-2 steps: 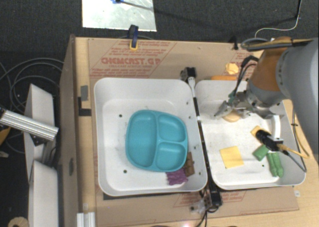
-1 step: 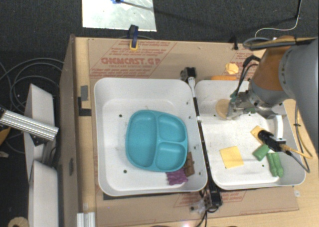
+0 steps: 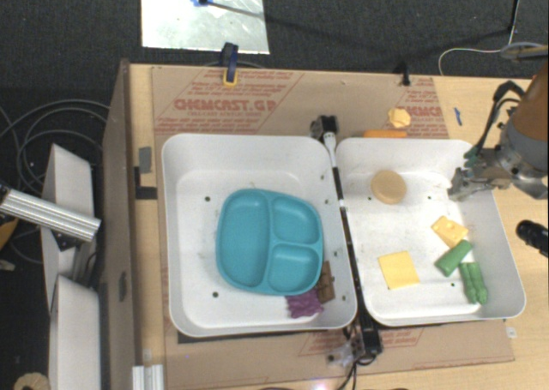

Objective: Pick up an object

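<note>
Objects crowd right bin [image 3: 506, 234]: round tan disc [image 3: 389, 186]; yellow square [image 3: 399, 269]; green pieces [image 3: 463, 268].

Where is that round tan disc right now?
The round tan disc lies in the right bin, near its back left corner, apart from the yellow square.

Right bin [image 3: 410, 315]: open floor is left along its left wall; toys are clustered at its front right corner. Left bin [image 3: 184, 208]: its centre is occupied by a teal plate [image 3: 268, 243].
</note>
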Tool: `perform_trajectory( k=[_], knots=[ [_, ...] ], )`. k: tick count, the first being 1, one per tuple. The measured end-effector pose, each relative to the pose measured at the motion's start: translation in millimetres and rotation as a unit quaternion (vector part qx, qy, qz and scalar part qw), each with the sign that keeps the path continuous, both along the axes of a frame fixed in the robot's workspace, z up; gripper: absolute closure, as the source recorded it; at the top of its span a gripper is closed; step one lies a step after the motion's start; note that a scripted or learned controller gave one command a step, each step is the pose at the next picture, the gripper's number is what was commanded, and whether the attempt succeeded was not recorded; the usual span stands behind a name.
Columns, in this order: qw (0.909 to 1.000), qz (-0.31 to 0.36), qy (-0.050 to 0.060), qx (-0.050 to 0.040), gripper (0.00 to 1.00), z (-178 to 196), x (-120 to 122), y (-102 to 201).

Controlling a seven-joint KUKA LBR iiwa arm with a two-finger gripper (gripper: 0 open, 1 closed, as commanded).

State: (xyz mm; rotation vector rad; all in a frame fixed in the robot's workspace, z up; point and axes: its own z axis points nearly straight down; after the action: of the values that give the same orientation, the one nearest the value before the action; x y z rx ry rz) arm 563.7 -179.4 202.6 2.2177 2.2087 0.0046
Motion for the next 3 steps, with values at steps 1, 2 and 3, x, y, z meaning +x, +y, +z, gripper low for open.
perform_trajectory(
  k=[1, 2, 3],
  knots=[
    [1.0000, 0.005, 0.002, 0.0016, 1.00, -8.8, 44.6, -14.7],
    [1.0000, 0.005, 0.001, 0.0016, 1.00, 6.3, 90.2, -26.8],
    [1.0000, 0.006, 0.002, 0.0026, 1.00, 15.0, 106.5, 20.2]
  ],
)
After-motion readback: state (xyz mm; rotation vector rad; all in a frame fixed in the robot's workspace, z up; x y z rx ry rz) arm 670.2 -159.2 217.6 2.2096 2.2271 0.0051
